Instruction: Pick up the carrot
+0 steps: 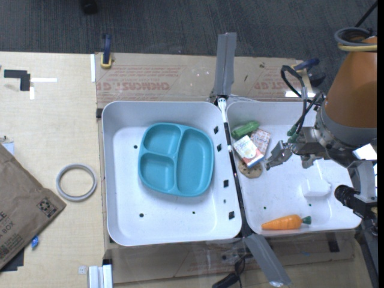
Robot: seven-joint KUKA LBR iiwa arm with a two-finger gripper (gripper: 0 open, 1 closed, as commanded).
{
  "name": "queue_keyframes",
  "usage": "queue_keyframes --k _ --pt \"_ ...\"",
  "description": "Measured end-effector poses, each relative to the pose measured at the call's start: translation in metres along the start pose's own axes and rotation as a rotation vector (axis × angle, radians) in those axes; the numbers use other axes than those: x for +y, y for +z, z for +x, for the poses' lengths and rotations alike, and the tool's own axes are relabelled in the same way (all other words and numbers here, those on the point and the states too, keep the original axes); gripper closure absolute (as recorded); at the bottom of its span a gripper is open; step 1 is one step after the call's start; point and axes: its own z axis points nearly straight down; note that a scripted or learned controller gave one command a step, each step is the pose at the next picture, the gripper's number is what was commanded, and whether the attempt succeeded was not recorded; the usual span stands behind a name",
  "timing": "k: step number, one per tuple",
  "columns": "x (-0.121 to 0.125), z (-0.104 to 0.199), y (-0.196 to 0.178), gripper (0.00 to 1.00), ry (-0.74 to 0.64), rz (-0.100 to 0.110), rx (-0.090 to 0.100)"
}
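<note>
Item: carrot [282, 222], orange with a green stub at its 3 o'clock end, lay flat near the 6 o'clock wall of the right bin [336, 224], lengthwise along that wall.

Arm: the jaws hung over the right bin at roughly its centre-left, up toward 12 o'clock from the carrot and well apart from it. Gripper [277, 156] pointed toward 9 o'clock; the dark fingers looked slightly apart with nothing between them.

Right bin, other contents: a green vegetable [245, 129] at the 11 o'clock corner; beside it a small white and red packet [260, 140]; a small carton [248, 152] touching a brown round cookie [251, 170] at 9 o'clock of the gripper.

Left bin [120, 179]: a teal divided plate [177, 159] with three compartments, set near the centre.

Tabletop [48, 131]: a grey tape ring [76, 181] at 9 o'clock of the left bin, and a brown cardboard box [21, 212] at the far 8 o'clock edge.
</note>
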Motion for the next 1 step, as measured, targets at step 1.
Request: queue_keyframes --k 1 --pt "0.0 0.0 0.0 0.0 0.0 0.0 0.0"
